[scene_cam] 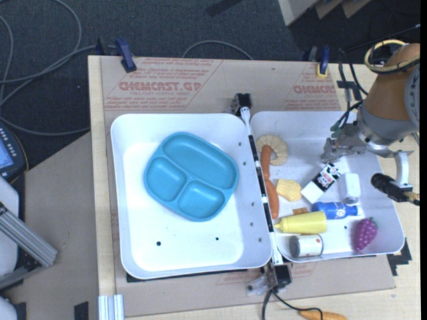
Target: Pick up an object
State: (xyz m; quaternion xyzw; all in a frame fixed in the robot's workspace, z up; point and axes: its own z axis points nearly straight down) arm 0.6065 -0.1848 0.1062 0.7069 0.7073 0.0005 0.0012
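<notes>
The right bin (313, 122) holds several small objects. A tan bagel half (273, 148) lies at its back left, with an orange hot dog (268, 179) along the left wall. Near the middle are a yellow chip (288, 190) and a white box with black marks (323, 181). A white cylinder (351, 186), a blue bottle (337, 211), a yellow mustard bottle (303, 223), a white can (308, 245) and purple grapes (363, 234) sit toward the front. My gripper (331, 152) hangs just above and behind the white box, with nothing seen in it.
The left bin (133, 239) carries a blue divided plate (191, 176). The grey arm with its orange band (388, 95) comes in over the right bin's back right corner. A black part (393, 187) juts out at the right wall.
</notes>
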